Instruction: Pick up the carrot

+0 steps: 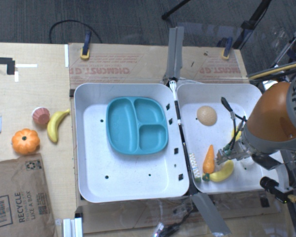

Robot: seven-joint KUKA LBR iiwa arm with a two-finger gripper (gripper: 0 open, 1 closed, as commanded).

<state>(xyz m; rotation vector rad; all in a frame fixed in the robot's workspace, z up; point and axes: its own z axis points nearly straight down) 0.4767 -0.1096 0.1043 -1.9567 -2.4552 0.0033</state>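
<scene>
Here we are over the right-hand bin (251, 90), lower right of the frame, and the carrot (209, 159) lies on the bin floor near the bottom-left corner, its long axis running nearly straight up and down the picture, thin tip toward the top, fat end down where it touches a yellow banana (222, 172). The fingers (226, 154) sit just to the carrot's right, very close beside it, low over the bin, with the grey arm and its orange band (276, 115) bulking in from the right edge. So the move turns on a short shift leftward in the frame, with the fingers straddling the carrot across its narrow width, not along its length. Whether they stand wide or narrow I cannot tell; the tips are small and dark against the clutter, possibly already brushing the banana. Nothing is visibly held between them. A pale egg-like ball (206, 115) rests higher in the same bin, well clear. The left bin (89, 147) carries a teal divided plate (137, 125)
</scene>
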